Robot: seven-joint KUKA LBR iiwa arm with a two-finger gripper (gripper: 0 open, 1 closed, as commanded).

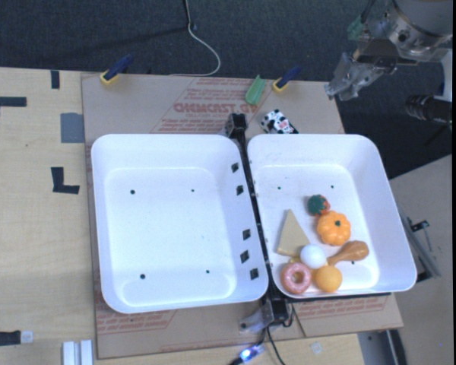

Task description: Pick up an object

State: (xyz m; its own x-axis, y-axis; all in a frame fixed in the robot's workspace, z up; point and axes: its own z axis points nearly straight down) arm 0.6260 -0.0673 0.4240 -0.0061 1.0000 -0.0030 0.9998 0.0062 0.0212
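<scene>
Gripper (349, 78) hangs high beyond the right bin (380, 166), holding nothing, fingers apart – toys such as the pumpkin (333, 228) huddle in its near corner, awaiting a grab

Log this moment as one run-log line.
end effector: raised beyond right bin | holding nothing | toys clustered in right bin | pick not started
</scene>
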